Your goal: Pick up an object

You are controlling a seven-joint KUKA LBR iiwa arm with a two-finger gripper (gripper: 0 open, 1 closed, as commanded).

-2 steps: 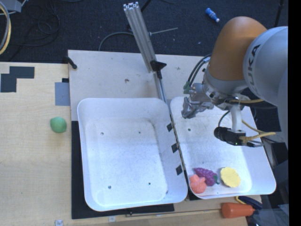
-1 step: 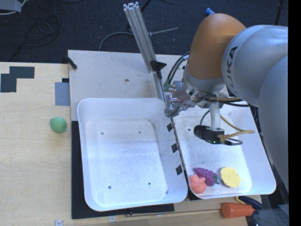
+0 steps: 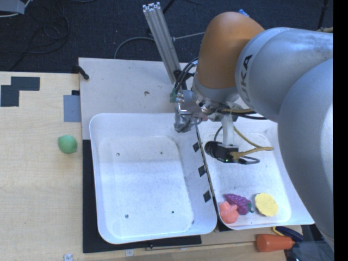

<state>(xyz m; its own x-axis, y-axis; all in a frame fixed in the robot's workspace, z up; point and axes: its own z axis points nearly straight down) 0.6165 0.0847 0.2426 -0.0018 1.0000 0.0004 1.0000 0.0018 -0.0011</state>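
Glossy grey arm (image 3: 283, 91) hangs jaws (image 3: 184, 125), grip unclear, above smooth white bin (image 3: 109, 129) rim

Even, bright overhead light; the white bins (image 3: 141, 200) look slightly washed out, shadows are soft, and the picture is mildly grainy.

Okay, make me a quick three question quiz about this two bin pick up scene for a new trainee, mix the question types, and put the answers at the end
1. True or false: the green ball lies inside the left bin.
2. Which bin holds the yellow piece, the purple piece and the orange-pink piece? A) left B) right
3. Fill in: the gripper sits above the ___ corner of the left bin, near the divider.

Key: 1 false, it lies on the wooden bench outside; 2 B; 3 far right.
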